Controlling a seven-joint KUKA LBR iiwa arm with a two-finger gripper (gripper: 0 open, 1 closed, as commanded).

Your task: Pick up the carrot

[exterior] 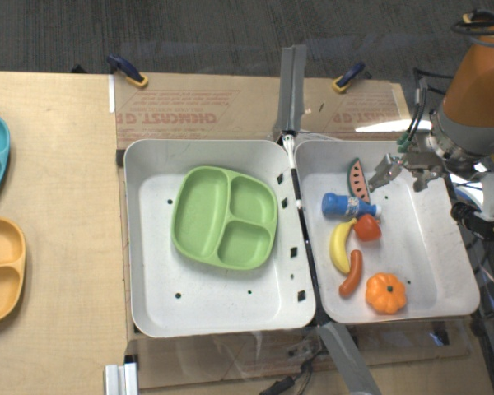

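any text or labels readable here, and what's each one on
"CHEMCAST GP", red print seen upside down, on the cardboard sheet behind the left bin; the last letters are uncertain.
Smaller red lines around it: too blurred to read.
Red print on the cardboard behind the right bin: too faint to read.

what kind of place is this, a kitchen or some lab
Most likely a robot lab bench, not a kitchen: two white bins clamped over cardboard, toy food such as a plastic banana, and a robot arm reaching in.

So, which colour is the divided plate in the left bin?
Light green, seen clearly in the camera view.
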